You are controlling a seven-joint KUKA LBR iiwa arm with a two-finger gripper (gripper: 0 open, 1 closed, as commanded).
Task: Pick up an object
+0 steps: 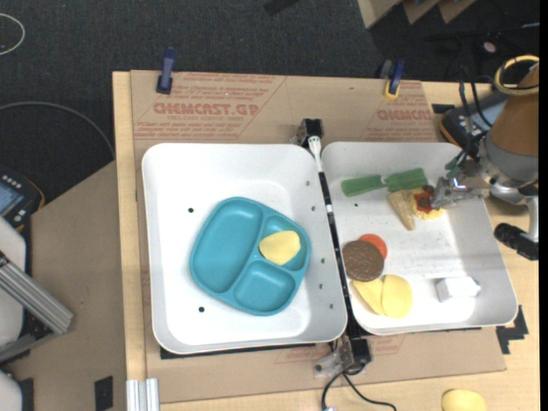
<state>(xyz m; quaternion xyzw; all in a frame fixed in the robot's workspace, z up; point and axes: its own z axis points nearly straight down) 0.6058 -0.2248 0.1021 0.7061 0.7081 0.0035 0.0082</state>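
The arm comes in from the right, and my gripper (440, 193) is low in the right bin (479, 311), at its upper right. It hangs right over a small red and yellow piece (423, 204) that lies against a tan wedge (403, 208). Whether it touches that piece I cannot tell. Two green bars (383, 182) lie just to the left of the gripper. Further down the bin are a brown disc (364, 261) with an orange piece (374, 245) behind it, two yellow slices (387, 296) and a small white block (455, 288).
The left bin (171, 315) holds a blue divided plate (224, 251) with a yellow lump (279, 247) in its right compartment. A black divider with a clip (312, 132) runs between the bins. A yellow object (462, 399) lies off the bench at the lower right.
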